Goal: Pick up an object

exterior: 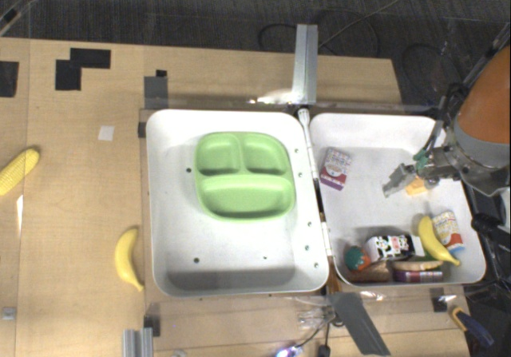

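The arm comes in at the right edge of the frame, and the gripper [399,181] hangs over the upper right part of the right bin [367,128], its grey tip pointing left; whether it is wide or narrow I cannot tell, the metal there is a blur. Just beside it, lower right of the tip, sits a small yellow piece [415,186], touching or nearly touching the tool, and nothing proves it is gripped. That looks the likeliest pick, though the task names no object. Other candidates: a white and purple packet [335,168] at the upper left of that bin, well apart from the tool, and along the bin's lower wall a crowded row, a small banana [432,240], a black and white carton [390,247] and a reddish round item [356,258]. To do this well, I'd say centre squarely over the yellow piece, descend straight and close only once it sits between the tips; the crowded row is riskier, since neighbours touch. The left bin [164,188] holds a green divided tray [243,173]. Out on the bench at the left lie a second banana [128,258] and a corn cob [17,171], cut by the frame edge. The wrist hides part of the bin's right wall
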